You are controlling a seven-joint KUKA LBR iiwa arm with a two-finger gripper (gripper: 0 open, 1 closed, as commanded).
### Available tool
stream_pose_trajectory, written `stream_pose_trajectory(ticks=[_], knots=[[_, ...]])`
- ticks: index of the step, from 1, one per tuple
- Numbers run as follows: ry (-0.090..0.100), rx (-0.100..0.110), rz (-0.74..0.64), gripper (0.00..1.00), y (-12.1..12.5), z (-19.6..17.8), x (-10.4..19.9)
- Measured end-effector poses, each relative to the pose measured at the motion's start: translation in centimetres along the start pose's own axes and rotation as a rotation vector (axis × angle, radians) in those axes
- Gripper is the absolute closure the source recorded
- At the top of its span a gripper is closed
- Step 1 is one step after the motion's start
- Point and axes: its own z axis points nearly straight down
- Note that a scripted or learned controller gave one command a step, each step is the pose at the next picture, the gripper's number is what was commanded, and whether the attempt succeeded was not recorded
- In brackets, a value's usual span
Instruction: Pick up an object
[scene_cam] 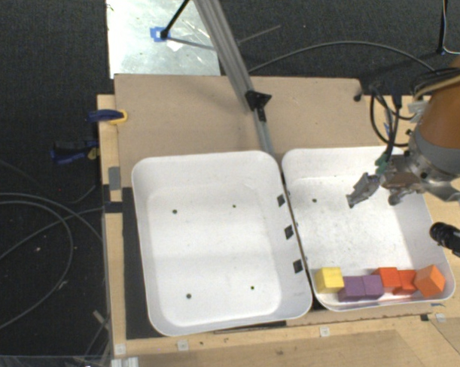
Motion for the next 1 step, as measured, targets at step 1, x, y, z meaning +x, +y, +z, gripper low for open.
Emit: stream_pose_trajectory(ticks=[1], knots=[[0.001, 0.003, -0.007, 0.00, -1.94, 0.03, 3.52]])
